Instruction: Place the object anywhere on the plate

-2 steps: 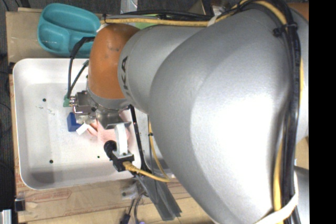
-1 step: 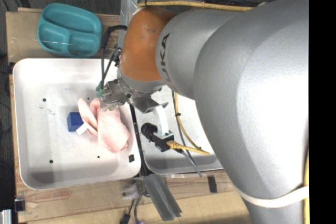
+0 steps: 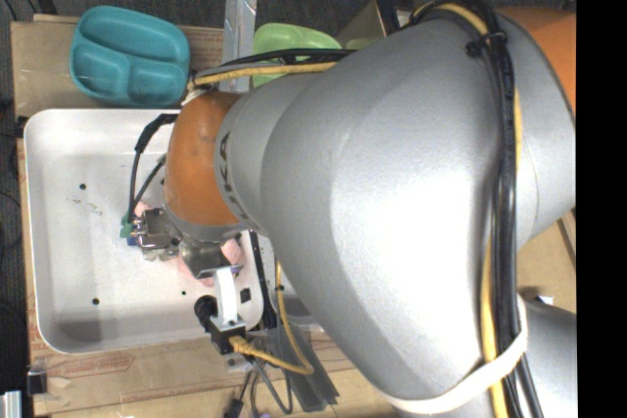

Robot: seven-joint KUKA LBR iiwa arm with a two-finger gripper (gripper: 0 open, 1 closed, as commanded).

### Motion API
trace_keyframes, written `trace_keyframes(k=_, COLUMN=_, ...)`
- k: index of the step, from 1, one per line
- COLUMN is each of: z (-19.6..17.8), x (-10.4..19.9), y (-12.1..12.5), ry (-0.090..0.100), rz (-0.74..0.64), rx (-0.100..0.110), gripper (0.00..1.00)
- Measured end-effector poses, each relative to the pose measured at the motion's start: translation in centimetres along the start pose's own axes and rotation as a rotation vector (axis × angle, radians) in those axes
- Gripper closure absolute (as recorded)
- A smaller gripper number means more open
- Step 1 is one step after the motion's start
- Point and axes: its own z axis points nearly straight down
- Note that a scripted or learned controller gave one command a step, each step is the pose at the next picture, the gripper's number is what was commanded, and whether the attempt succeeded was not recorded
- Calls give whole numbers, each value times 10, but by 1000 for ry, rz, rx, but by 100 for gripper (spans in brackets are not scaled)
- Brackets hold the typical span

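My arm reaches in from the right and covers most of the view, its orange band (image 3: 196, 162) hanging over the left white bin (image 3: 59, 210). The gripper (image 3: 147, 235) sits low above the bin floor, near the middle of that bin. Small pink patches (image 3: 232, 252) show beside and under the wrist hardware, and a tiny green-blue bit (image 3: 125, 230) lies at the gripper's left tip; I cannot tell what object they belong to. A teal divided plate (image 3: 129, 56) rests on the bench beyond the bin's far left corner.
A light green plate (image 3: 294, 39) lies to the right of the teal one, partly hidden by the arm. A clear upright bracket (image 3: 240, 20) stands between them. Black and yellow cables (image 3: 245, 343) hang near the bin's front rim. The right bin is hidden under the arm.
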Motion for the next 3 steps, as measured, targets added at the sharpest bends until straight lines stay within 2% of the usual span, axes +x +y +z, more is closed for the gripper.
trace_keyframes(k=1, z=-40, x=-22, y=48, ry=1, rz=-109, rx=-2, gripper=100)
trace_keyframes(k=2, z=-42, x=12, y=21, ry=1, rz=-308, rx=0, gripper=100)
trace_keyframes(k=3, z=-102, x=-20, y=-6, ry=-1, rz=-442, rx=-5, gripper=100)
